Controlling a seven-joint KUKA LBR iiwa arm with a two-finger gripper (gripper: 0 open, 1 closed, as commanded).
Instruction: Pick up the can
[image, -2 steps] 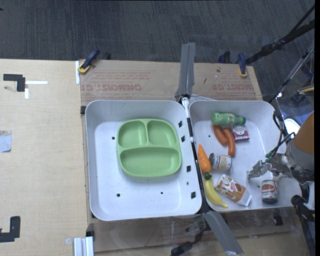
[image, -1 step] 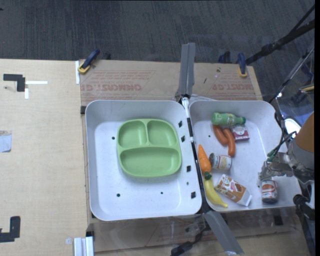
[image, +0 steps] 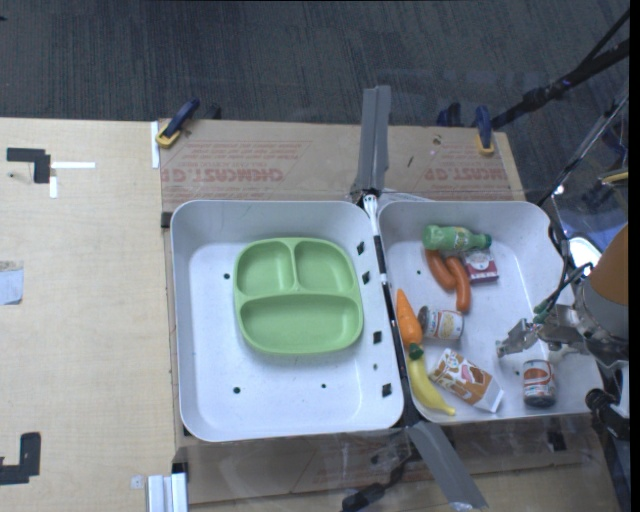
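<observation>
A small red and white can (image: 538, 383) stands upright near the front right corner of the right bin (image: 520, 215). My gripper (image: 532, 345) hangs just above and behind it, reaching in from the right edge. Its metal tip is close over the can's top, and I cannot make out any contact. A second can-like item, a small tin with a silver end (image: 441, 324), lies on its side near the middle of the right bin, well to the left of the gripper.
The right bin also holds a green bottle (image: 455, 238), two orange sausages (image: 451, 278), a small red and white box (image: 482, 268), a carrot (image: 407, 317), a banana (image: 428, 387) and a juice carton (image: 466, 380). A green divided plate (image: 297, 295) lies in the left bin (image: 200, 330).
</observation>
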